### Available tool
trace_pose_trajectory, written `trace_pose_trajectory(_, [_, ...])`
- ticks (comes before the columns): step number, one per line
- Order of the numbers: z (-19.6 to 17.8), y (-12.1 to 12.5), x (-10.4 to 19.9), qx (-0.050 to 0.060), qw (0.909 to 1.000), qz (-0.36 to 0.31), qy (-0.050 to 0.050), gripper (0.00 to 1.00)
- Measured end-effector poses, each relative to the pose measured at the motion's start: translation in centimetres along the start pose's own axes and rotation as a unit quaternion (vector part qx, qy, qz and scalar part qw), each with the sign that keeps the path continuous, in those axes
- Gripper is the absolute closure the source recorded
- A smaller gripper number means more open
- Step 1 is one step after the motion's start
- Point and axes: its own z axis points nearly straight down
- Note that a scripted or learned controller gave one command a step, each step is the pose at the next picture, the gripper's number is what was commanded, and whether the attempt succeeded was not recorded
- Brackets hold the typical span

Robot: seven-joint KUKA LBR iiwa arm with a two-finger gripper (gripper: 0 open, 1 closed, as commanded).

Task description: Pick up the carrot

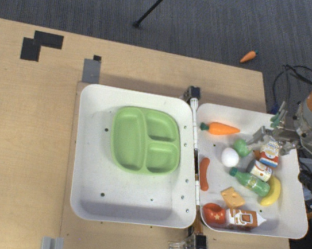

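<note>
1. Toward the upper left of the right-hand bin lies the carrot: a smooth orange toy cone with a small green stem cap at its left end, its tip pointing right, lying flat close to the bin's upper wall.
2. Right of the carrot, the gripper hangs over the bin's upper right part, above a small white carton; how far its fingers are spread cannot be told, and nothing can be seen held in them. It is apart from the carrot.
3. The white carton carries red and blue printing, and a brown and red carton lies at the bin's lower edge; no writing on either can be read.
4. Other items in this bin: a white egg, a green bottle, a banana, a red sausage, a cracker and a tomato.
5. At frame centre, the left bin holds a green divided plate.
6. On the carpet at upper right lies a second small orange carrot-like piece.
</note>
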Motion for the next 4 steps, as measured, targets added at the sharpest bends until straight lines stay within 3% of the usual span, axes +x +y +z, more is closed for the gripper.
trace_pose_trajectory(1, [13.3,3.0,5.1,0.0,0.9982,-0.061,0.001,0.0])
trace_pose_trajectory(2, [3.8,6.8,8.5,-0.001,0.9986,0.052,0.001,0.0])
trace_pose_trajectory(3, [13.8,5.8,4.9,0.0,0.9956,-0.094,0.0,0.0])
trace_pose_trajectory(4, [3.8,9.9,8.1,-0.001,0.9996,0.028,0.0,0.0])
